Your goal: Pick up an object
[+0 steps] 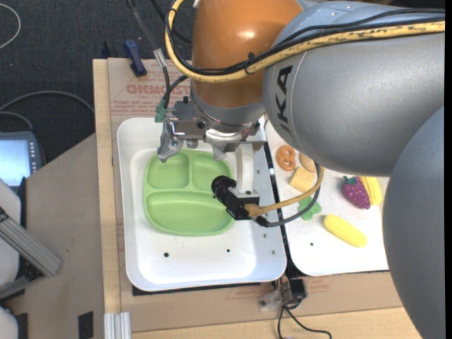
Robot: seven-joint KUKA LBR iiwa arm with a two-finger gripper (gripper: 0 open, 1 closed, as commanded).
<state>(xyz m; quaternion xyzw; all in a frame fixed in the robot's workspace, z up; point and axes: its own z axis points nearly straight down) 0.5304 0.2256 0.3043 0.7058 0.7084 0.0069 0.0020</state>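
**Plate** point(176, 214): green, three compartments, lying flat in the far half of the left bin point(205, 260). Nothing lies in its compartments. Its right edge is partly covered by robot parts.

**Hand** point(173, 145): low over the plate's far left corner, under the orange wrist band. I cannot tell whether it is spread or pressed together, or whether it touches the plate. Nothing is seen held in it.

**Arm** point(353, 83): grey, reaching in from the right. It covers much of the right bin point(332, 256).

**Left bin**: white and shallow. Its near half is bare apart from a few small dark dots.

**Right bin**: white, just beside the left bin. Contents as seen:
- pretzel point(286, 157), orange, at the far left
- cheese point(302, 180), a pale yellow wedge, just near of the pretzel
- grapes point(357, 191), purple, to the right of the cheese
- corn point(345, 230), yellow, lying at a slant near of the grapes
- a small green piece point(308, 209), between cheese and corn, kind unclear

**Table** point(109, 189): brown top, carrying both bins. A blue clamp point(134, 56) sits at its far left corner.
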